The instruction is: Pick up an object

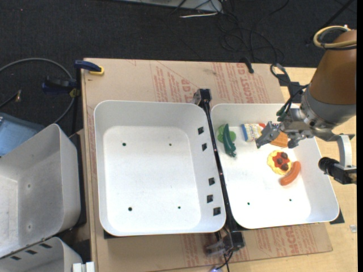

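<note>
The gripper hovers right of centre – finger state impossible to tell – and could knock the crowded yellow toy and sausage aside.

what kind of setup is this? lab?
Likely a robotics lab pick-and-place cell: two white bins on a cardboard-covered bench, the arm reaching over toy food, and loose cables on dark carpet.

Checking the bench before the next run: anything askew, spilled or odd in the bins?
Nothing stands out. The green toy, small packet, yellow disc and orange sausage lie loose in the right bin, none over its rim. The claw hangs over that bin.
</note>
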Action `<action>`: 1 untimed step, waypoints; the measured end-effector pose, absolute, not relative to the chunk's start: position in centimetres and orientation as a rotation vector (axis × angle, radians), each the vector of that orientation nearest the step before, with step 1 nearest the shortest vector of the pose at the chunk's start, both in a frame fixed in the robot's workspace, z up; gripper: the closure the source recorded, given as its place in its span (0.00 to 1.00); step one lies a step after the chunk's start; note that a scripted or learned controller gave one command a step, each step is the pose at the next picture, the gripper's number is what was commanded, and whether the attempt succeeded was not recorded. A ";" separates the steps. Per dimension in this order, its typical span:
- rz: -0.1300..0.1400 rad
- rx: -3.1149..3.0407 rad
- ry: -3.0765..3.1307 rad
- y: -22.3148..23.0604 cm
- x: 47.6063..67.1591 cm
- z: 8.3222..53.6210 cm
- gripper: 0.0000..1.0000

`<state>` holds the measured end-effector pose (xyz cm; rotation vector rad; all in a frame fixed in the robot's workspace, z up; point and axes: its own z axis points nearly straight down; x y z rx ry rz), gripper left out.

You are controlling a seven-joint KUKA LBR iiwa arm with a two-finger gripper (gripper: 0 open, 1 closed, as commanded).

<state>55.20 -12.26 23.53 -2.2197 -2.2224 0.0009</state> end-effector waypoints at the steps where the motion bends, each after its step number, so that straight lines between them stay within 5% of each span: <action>1: 0.006 -2.227 -2.213 -19.1 56.1 13.7 0.00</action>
